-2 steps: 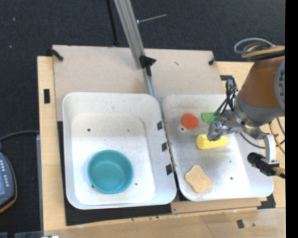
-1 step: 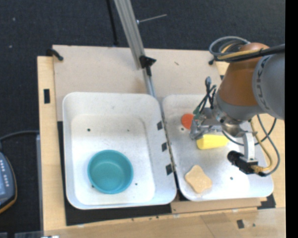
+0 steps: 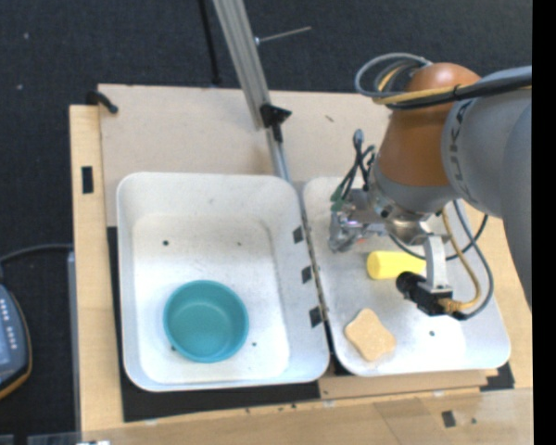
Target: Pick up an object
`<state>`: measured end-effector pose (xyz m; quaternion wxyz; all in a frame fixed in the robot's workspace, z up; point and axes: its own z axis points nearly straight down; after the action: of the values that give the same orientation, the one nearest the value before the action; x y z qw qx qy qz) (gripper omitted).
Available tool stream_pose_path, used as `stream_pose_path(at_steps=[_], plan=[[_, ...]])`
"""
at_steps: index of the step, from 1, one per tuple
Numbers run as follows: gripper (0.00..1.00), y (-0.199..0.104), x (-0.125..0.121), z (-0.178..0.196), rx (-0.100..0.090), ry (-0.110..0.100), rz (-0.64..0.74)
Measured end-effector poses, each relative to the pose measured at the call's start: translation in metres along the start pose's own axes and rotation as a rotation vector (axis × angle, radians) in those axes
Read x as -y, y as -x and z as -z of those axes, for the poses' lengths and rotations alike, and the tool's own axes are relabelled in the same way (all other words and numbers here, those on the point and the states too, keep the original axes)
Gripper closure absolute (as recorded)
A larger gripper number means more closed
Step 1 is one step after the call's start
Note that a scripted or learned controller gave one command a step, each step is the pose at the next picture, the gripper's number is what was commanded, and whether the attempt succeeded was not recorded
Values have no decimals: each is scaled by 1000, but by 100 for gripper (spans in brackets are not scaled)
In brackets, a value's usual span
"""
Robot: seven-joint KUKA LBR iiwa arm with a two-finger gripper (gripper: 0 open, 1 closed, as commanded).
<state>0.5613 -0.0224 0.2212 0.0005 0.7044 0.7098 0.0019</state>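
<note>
The arm reaches in from the right, and its orange band hangs over the right bin (image 3: pixel 486 336). My gripper (image 3: pixel 345 235) points down at the bin's upper left part, near the divider between the bins. A yellow cylinder-like object (image 3: pixel 391 264) lies just right of the gripper, partly under the wrist. A tan sponge-like block (image 3: pixel 370 335) lies at the front of the right bin, well below the gripper. A teal bowl (image 3: pixel 205 319) sits in the left bin (image 3: pixel 148 211) toward its front. I see nothing between the fingers.
A slanted metal pole (image 3: pixel 248 63) runs from the top of the view down to the back edge between the bins. Cables and a black connector (image 3: pixel 424 297) hang from the wrist over the right bin. A handheld device (image 3: pixel 0 332) lies at the far left, off the bench.
</note>
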Motion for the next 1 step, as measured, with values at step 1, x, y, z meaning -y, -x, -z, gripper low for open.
stream_pose_path(at_steps=[1], plan=[[100,-52,-4,17,0,-1,1]])
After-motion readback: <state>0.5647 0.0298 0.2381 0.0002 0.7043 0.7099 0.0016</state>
